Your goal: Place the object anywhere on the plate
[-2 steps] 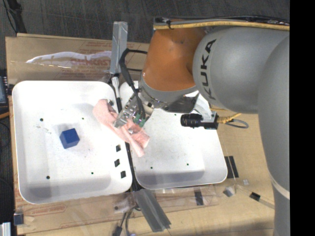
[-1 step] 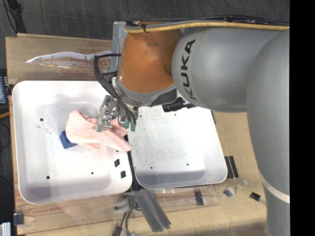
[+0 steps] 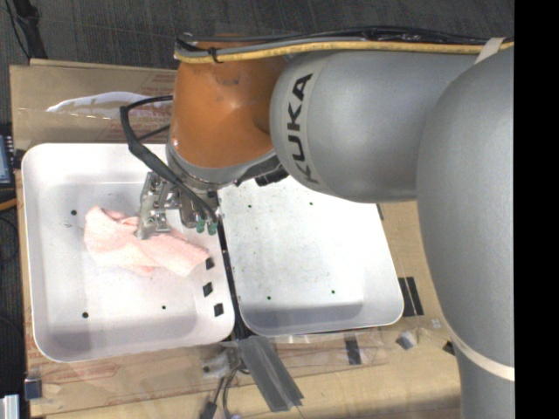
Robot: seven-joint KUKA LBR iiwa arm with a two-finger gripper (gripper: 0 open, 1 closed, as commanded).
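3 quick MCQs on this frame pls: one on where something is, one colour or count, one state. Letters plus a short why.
1. Where does the pink cloth lie?
A. in the left bin
B. in the right bin
C. on the cardboard behind the bins

2. How many white bins stand on the bench?
A. one
B. two
C. three

3. How does the pink cloth lie?
A. folded into a neat square
B. crumpled and spread out on the bin floor
C. draped over the bin wall

Answers:
1. A: the cloth rests on the floor of the left bin, with the gripper right over its upper edge.
2. B: the left bin and the right bin sit side by side, and there are no others.
3. B: it is a wrinkled, uneven strip flat on the floor, away from the walls.
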